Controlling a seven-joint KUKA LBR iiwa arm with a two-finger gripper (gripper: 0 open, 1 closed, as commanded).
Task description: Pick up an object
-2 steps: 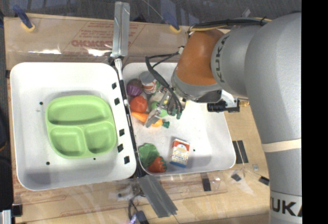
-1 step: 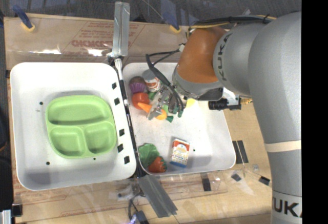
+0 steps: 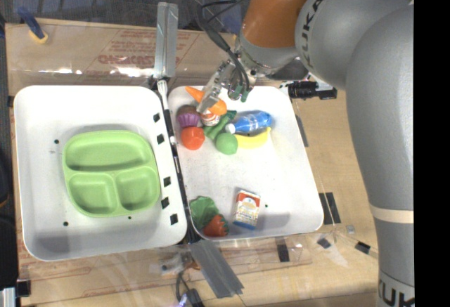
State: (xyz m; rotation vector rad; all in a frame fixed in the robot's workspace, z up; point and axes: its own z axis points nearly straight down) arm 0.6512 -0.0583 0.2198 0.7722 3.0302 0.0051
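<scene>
My gripper [image 3: 226, 96] hangs low over the far-left part of the right bin [image 3: 295, 186], just above a heap of toy food. It stands open, one finger down by an orange carrot piece [image 3: 200, 95] and the other above a blue bottle [image 3: 252, 120]. Nothing sits between the fingers. The heap also holds a purple piece [image 3: 187, 116], a red-orange tomato [image 3: 193, 137], a green round fruit [image 3: 226, 143] and a yellow banana [image 3: 256, 137].
A small carton [image 3: 247, 208] and a green leafy toy with a red piece [image 3: 208, 218] lie near the right bin's front edge. The left bin [image 3: 35, 123] holds a green divided plate [image 3: 111, 172]. The arm's bulk fills the right side.
</scene>
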